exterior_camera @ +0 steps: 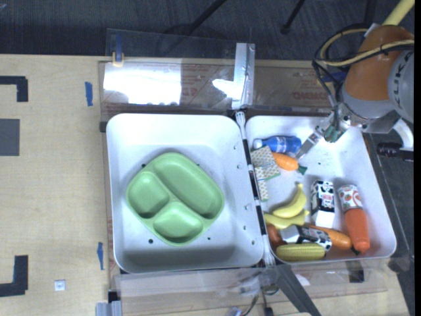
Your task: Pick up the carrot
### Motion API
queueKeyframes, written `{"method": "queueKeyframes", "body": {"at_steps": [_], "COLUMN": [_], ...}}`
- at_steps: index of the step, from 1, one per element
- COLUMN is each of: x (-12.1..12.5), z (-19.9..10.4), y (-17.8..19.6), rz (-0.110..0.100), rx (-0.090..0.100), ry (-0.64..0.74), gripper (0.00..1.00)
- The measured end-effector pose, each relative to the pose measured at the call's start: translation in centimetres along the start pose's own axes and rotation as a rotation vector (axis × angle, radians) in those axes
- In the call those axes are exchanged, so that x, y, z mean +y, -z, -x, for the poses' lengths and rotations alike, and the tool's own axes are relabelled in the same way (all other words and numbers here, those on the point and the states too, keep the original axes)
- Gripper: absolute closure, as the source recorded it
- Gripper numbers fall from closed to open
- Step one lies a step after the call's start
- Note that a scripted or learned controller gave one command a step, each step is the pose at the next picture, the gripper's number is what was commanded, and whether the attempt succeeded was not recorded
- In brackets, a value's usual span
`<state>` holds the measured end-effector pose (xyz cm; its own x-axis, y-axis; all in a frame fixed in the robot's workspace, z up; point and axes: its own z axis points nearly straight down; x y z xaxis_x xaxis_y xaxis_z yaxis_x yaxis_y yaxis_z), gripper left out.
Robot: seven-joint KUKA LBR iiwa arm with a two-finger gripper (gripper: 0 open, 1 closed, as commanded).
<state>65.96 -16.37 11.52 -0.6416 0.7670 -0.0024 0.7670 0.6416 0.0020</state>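
Carrot (285, 162) lies in the upper left part of the right bin (375, 176), its green stem end pointing right, resting free on the bin floor. The end effector (308, 146) hangs just above and to the right of it, its tip close to the stem end; whether it is released or clenched cannot be told from this slanted view, and nothing is seen gripped in it. Just above the carrot lies a small blue bottle (279, 143) on its side, and to the carrot's left a checked cloth-like packet (263, 164) leans against the bin's left wall.

Lower in the same bin, a banana (292, 207) curves near the middle, with a black-and-white carton (323, 195) just beside it on the right. Farther right an orange bottle with a patterned cap (356, 224) lies lengthwise. Along the bottom edge sits an ear of corn (304, 251), and above it several crowded items, including an orange piece (335, 237), too jumbled to name.

The left bin (125, 143) holds a green divided plate (174, 197) with three compartments, set at a slant in the middle. Both bins sit side by side on the surface (52, 176), a pale wooden board.
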Motion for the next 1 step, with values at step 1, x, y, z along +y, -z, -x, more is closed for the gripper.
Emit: {"method": "queueKeyframes", "body": {"at_steps": [1], "x": [2.52], "z": [-3.44], "y": [4.42], "rz": [0.003], "rx": [-0.003], "ry": [0.254], "gripper": [0.0]}}
